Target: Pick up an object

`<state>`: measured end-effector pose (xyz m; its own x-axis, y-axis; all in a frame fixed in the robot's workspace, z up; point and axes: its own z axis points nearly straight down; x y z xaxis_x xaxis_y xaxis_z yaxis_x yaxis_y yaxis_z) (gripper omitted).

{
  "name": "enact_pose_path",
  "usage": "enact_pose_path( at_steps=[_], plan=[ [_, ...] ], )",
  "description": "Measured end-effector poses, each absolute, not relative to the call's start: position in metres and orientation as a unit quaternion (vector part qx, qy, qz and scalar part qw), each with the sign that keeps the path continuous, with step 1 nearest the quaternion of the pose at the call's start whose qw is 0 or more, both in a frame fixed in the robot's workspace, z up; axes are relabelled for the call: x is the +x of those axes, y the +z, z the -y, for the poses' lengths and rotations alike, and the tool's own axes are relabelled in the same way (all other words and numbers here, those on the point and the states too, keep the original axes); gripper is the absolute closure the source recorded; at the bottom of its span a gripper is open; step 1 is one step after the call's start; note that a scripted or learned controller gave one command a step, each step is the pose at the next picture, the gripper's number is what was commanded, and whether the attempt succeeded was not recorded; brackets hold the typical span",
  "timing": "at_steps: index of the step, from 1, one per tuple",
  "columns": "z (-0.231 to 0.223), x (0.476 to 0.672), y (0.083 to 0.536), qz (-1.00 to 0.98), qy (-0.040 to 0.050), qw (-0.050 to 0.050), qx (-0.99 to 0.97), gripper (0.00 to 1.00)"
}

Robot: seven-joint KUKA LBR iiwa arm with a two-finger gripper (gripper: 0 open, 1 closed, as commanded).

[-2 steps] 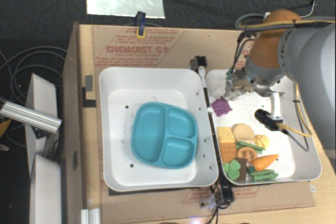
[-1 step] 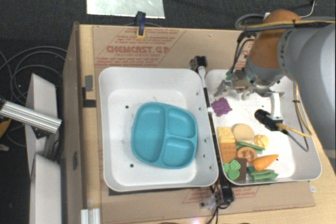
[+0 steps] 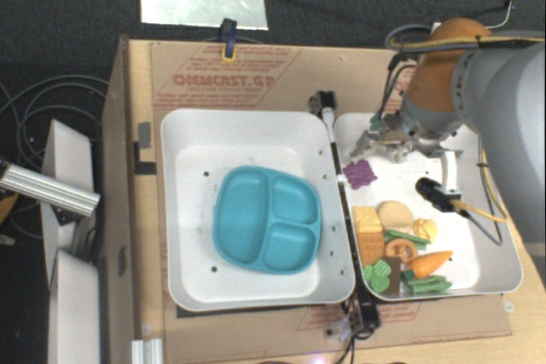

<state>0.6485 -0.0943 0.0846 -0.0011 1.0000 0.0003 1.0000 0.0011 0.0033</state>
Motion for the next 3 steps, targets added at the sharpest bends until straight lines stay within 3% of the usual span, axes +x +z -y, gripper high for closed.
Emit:
enact_pose_path(
  at_steps=[1,2,3],
  plan=[
    [0.082,0.67,0.086,-0.709,0.0022,0.001,0.705,0.0],
    [0.092,0.648,0.085,-0.707,-0.0003,0.0,0.707,0.0],
    [0.156,0.67,0.086,-0.706,0.0009,0.003,0.708,0.0]
  ],
)
